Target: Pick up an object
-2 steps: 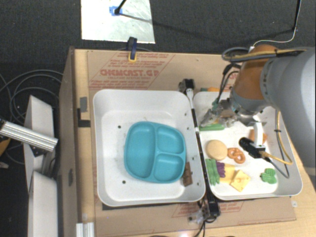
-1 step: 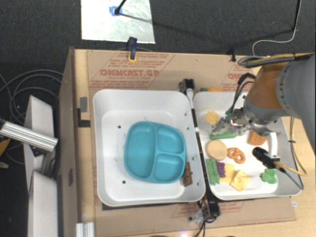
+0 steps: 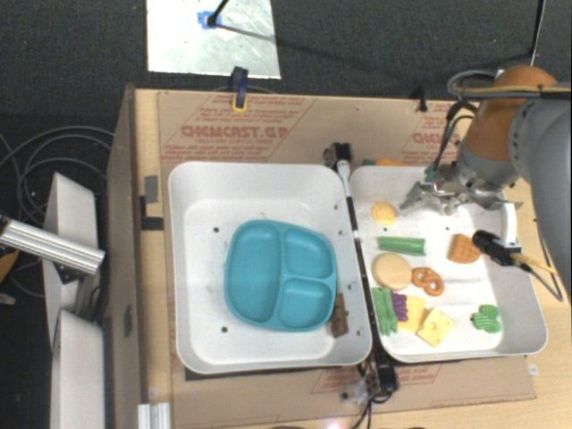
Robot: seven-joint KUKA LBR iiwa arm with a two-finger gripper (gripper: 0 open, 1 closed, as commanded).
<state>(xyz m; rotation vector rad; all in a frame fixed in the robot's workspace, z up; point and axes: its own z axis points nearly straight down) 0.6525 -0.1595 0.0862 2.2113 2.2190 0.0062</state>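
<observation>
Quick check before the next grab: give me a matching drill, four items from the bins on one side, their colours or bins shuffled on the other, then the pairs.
Things:
1. divided plate
2. pretzel
3. cheese wedge
4. long bean pod

Descriptions:
A. yellow, right bin's near edge
B. green, right bin's middle
C. teal, left bin
D. brown, beside the round cookie

Pairs: 1-C, 2-D, 3-A, 4-B

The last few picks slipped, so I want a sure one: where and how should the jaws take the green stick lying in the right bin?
Probably at its middle, coming straight down from above. The green stick lies flat and runs left-right in the right bin, so the jaws should close across its narrow width. The bin floor on both long sides is bare; the round cookie sits a little below it.
</observation>
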